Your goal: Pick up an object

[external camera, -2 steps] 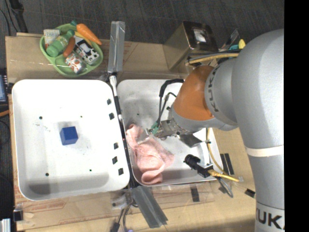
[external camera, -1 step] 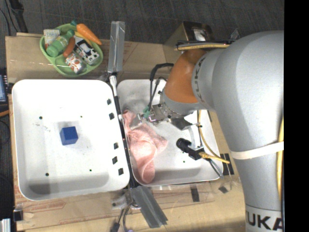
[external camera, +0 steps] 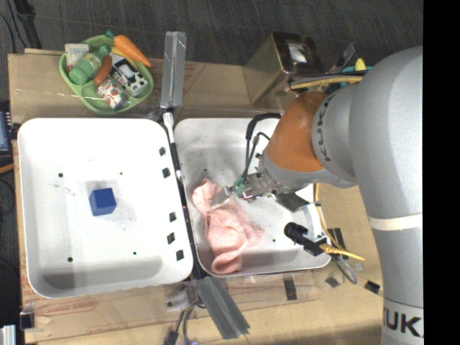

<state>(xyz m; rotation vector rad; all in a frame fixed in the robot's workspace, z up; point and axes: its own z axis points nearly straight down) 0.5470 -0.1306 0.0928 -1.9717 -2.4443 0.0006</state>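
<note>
- We count 2 shallow white plastic bins: the left bin point(external camera: 43, 214) and the right bin point(external camera: 188, 144), side by side on the bench.
- 1 crumpled pink cloth point(external camera: 224, 227) lies against the right bin's left wall, reaching its near edge.
- 1 small blue cube point(external camera: 103, 200) sits near the left bin's middle.
- 1 two-finger gripper point(external camera: 242, 188), under the grey arm's orange band point(external camera: 300, 141), hangs at the cloth's upper right edge; we cannot tell how far it is open, or whether it grips anything.
- 1 green bowl of toy food point(external camera: 106, 72) stands beyond the left bin's far edge.
</note>
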